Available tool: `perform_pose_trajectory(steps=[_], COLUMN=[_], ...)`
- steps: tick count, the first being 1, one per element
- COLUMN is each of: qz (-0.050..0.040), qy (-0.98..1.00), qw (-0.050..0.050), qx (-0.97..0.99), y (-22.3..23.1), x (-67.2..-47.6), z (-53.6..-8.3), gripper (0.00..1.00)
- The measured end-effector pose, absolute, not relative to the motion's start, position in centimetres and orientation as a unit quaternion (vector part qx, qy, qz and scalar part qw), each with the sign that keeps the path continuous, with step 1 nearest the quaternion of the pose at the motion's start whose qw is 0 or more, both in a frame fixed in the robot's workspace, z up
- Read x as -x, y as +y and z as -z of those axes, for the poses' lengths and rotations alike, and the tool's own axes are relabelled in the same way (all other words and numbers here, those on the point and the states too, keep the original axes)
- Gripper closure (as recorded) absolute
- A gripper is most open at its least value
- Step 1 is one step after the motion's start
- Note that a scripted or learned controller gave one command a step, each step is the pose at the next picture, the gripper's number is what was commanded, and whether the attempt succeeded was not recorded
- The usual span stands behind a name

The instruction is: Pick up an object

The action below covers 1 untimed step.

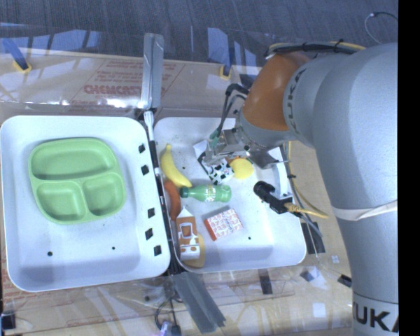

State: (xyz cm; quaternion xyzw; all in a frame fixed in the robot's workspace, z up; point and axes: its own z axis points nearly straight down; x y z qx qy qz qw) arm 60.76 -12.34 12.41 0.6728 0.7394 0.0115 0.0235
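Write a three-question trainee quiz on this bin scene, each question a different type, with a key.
1. True or false: the green divided plate lies in the left bin.
2. Multiple choice: which object lies nearest the gripper? A. the red patterned box B. the black-and-white die C. the green divided plate
3. Fill in: the banana lies against the ____ wall of the right bin, as the camera sees it.

Key: 1 true; 2 B; 3 left.
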Motion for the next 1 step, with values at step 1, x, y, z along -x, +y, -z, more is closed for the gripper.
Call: perform_pose_trajectory(steps=[1], qz=[-0.0072], qy=[0.747], qw=[-0.001], qx=[-0.665], y=[-14.08], x=[-62.50], z=[-10.75], gripper=[1.00])
